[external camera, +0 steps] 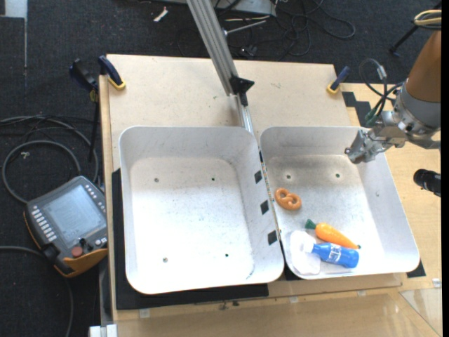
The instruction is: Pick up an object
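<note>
Looks like the tool is hovering over the right bin's far edge, grip state I can't tell, needing to be reaching nearer toward the pretzel.

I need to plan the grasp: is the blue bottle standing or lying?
Lying: the blue plastic bottle rests on its side in the right white bin.

Pretzel, carrot, blue bottle
</note>
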